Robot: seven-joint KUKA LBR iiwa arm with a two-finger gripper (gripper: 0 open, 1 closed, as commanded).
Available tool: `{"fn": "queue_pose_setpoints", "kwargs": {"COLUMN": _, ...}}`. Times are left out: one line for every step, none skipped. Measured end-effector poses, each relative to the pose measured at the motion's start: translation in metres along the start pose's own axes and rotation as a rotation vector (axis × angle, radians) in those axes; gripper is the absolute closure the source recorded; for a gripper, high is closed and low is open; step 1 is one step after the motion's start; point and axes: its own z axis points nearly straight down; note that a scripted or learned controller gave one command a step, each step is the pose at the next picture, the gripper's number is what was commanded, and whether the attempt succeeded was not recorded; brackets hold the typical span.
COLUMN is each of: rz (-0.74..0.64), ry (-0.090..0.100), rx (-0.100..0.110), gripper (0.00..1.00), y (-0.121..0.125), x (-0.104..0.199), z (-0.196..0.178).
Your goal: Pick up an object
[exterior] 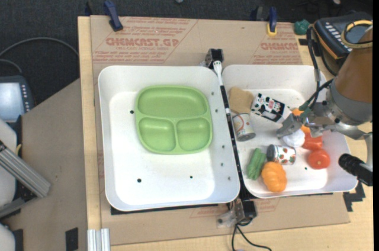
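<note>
Gripper (294, 129) low in right bin (260, 73), grip state can't tell; crowded tomato (318, 158) and cup (285, 154) risk a glancing miss.

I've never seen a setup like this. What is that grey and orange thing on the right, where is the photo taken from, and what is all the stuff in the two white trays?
The photo comes from one camera fixed above the bench, looking down at a slant. The grey and orange thing is a robot arm reaching in from the right; its gripper hangs over the right bin. That bin holds small toys: an orange pumpkin-like piece, a green vegetable, red pieces, a black-and-white box, a tan piece and a small glass. The left bin holds a green divided plate. I cannot see anything clearly between the gripper's fingers, so I would not say it holds anything.
</note>
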Motion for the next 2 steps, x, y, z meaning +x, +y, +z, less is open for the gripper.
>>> {"fn": "queue_pose_setpoints", "kwargs": {"rz": 0.001, "ry": 0.001, "rx": 0.002, "gripper": 0.00, "y": -0.019, "x": 0.021, "z": 0.112}}
{"fn": "queue_pose_setpoints", "kwargs": {"rz": 0.002, "ry": -0.002, "rx": -0.004, "gripper": 1.00, "y": -0.018, "x": 0.020, "z": 0.098}}
